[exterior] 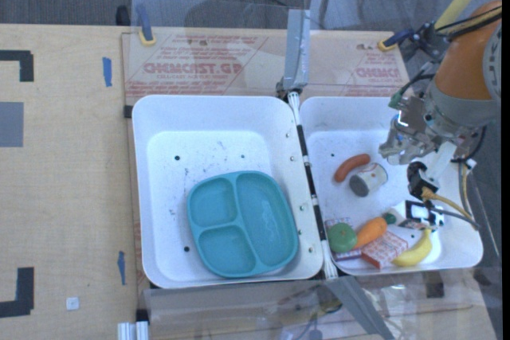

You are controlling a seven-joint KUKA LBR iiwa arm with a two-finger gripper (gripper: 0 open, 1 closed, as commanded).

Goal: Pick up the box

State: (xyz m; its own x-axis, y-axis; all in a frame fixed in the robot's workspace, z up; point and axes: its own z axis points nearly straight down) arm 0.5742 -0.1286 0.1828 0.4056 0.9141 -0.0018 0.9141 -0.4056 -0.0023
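The box (384, 248) is small and red-orange with pale print. It lies flat near the front edge of the right bin (319, 141), between a carrot (371, 231) and a banana (416, 252). My gripper (404, 149) hangs over the bin's right half, above and behind the box, well apart from it. It is near a grey cylinder (362, 182) and nothing shows between it and the box.
A sausage (351, 166) lies mid-bin, a green round item (343, 237) sits at the front left, and a small black-and-white object (422, 212) at the right wall. The left bin (159, 131) holds a teal divided plate (241, 223). Cables trail beside the wrist.
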